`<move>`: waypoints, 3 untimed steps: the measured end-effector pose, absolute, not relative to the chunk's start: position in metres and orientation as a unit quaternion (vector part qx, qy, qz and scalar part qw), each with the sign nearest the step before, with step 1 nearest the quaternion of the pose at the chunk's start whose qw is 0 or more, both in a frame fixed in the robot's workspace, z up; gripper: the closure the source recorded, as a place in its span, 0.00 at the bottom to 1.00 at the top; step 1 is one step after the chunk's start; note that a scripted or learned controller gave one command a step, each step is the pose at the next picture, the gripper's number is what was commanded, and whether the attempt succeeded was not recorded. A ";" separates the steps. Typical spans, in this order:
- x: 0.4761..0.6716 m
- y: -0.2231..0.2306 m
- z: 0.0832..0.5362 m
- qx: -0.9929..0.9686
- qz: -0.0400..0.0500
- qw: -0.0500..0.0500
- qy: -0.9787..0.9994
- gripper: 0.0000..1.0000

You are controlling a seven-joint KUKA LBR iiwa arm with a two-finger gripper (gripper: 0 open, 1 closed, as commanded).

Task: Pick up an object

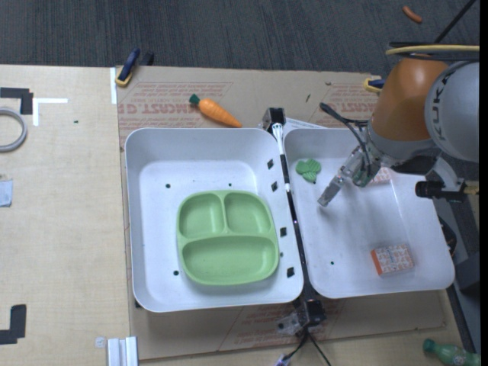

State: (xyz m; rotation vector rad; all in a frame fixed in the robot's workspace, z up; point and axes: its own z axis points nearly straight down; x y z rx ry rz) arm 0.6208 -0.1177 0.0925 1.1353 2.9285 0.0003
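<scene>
In the right bin [358,273] a small green leafy toy [308,169] lies near the back left corner. A small orange-and-white patterned block [393,259] rests near the front right. My gripper [329,195] hangs over the bin's middle, just right of and a little in front of the green toy, its grey fingers pointing down to the left. Nothing shows between the fingers, which look close together.
The left bin [152,166] holds a green divided plate [227,237]. A toy carrot [216,110] lies on the cardboard behind the bins. A blue clip [128,65] sits at the back left, a green bottle [450,351] at the front right.
</scene>
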 end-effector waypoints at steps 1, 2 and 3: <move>0.561 -0.104 0.135 0.313 0.000 0.001 0.950 0.00; 0.613 -0.114 0.093 0.265 0.000 0.002 0.964 0.00; 0.649 -0.103 0.093 0.222 0.000 0.003 0.975 0.00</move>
